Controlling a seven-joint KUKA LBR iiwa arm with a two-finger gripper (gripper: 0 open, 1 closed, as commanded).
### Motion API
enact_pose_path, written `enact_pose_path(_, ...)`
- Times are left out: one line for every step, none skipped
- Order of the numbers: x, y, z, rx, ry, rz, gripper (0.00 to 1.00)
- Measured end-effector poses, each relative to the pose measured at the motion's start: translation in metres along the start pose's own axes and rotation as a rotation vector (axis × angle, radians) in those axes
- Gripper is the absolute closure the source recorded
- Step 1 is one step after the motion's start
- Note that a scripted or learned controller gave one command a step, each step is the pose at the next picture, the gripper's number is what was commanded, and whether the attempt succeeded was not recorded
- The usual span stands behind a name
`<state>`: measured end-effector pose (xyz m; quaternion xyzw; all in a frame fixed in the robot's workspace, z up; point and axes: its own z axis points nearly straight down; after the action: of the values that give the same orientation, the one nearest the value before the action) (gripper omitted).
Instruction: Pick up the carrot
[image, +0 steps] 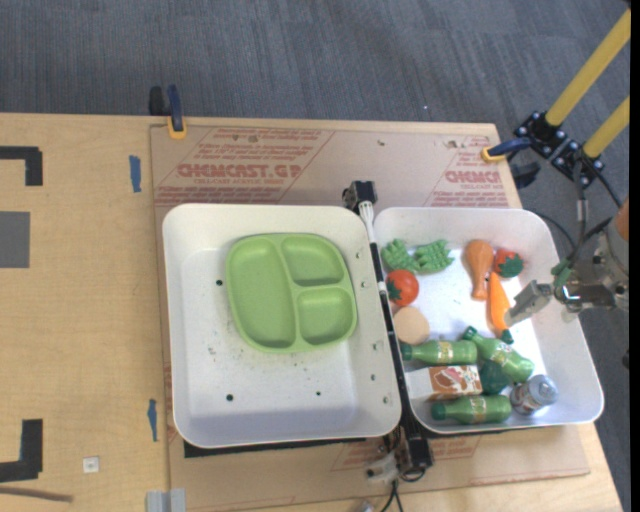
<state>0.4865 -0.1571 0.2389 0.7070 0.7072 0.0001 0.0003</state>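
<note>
Pincer (522, 303) just R of carrot (496, 304) in R bin (578, 352), can't tell if gripping.

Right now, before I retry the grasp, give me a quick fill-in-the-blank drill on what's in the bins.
1. The green divided tray lies in the ____ bin.
2. The carrot lies in the ____ bin.
3. The gripper sits just ____ of the carrot.
4. The tomato is colored ____.

Missing words: left; right; right; red
</note>
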Motion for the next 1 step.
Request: enact_pose_path(-0.0032, 0.0600, 0.1130, 0.003, 0.001, 0.212, 0.00)
